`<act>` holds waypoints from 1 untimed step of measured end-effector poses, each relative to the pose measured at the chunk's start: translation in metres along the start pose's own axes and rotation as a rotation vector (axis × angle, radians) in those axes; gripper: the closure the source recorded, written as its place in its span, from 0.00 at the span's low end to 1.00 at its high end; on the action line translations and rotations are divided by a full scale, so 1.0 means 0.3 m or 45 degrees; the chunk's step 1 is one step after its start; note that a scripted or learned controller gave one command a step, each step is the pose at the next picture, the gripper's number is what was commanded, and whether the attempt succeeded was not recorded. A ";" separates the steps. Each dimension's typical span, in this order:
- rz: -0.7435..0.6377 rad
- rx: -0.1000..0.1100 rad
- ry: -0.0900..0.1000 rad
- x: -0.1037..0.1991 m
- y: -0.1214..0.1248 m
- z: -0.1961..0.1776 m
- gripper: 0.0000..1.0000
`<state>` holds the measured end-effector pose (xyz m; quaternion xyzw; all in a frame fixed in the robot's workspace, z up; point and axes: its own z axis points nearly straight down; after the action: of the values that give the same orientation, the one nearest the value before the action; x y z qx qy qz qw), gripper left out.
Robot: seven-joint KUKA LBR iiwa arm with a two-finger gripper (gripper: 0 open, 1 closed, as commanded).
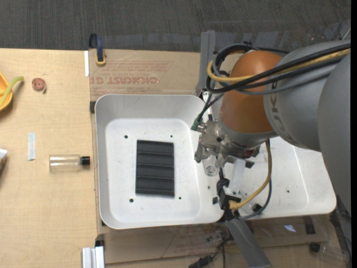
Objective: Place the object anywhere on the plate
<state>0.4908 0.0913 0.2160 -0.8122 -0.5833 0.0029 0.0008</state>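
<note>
A black ridged rectangular plate lies flat in the middle of the left white bin. My gripper hangs below the orange wrist band, over the left edge of the right bin, just right of the wall between the two bins. A small pale, glassy shape shows at the gripper's tip; whether it is a held object is unclear. The arm's bulk and cables hide much of the right bin's floor.
On the bench left of the bins lie a clear bottle with a black cap, a white strip, a small red disc and a yellow item. A blue clamp stands behind the left bin.
</note>
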 end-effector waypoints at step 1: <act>0.058 0.000 -0.001 0.226 -0.100 0.039 1.00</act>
<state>0.4841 0.1650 0.2042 -0.8252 -0.5648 0.0034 0.0004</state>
